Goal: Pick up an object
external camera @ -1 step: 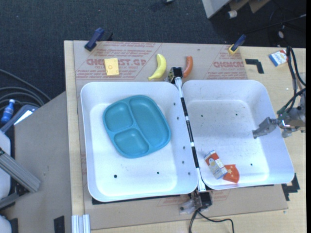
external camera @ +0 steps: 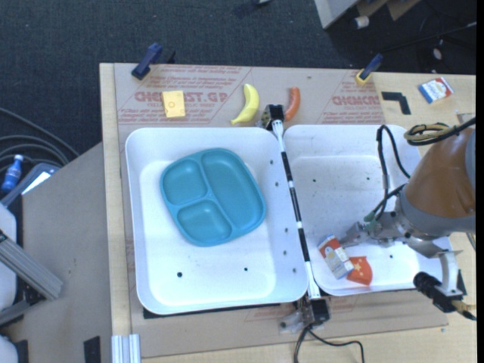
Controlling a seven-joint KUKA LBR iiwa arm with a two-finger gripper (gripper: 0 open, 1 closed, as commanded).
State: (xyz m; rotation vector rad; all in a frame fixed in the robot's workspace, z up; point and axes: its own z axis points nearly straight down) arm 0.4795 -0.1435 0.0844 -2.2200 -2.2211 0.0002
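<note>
Orange and white, a small crumpled packet (external camera: 346, 263) lies in the right bin (external camera: 333, 157) near its front edge — the jaws beside it, too blurred to tell their state.

One fixed camera, high above the desk (external camera: 113, 203), looking down at a slant.

It stands far enough off to take in both white bins whole, side by side, along with the desk's far edge and the dark floor (external camera: 91, 21) beyond it at the top of the picture. The arm (external camera: 446, 180) enters from the view's right, and its hand (external camera: 363, 234) sits low in the right bin (external camera: 333, 153); the left bin (external camera: 144, 172) lies across the divider from the hand, toward the view's left.
</note>
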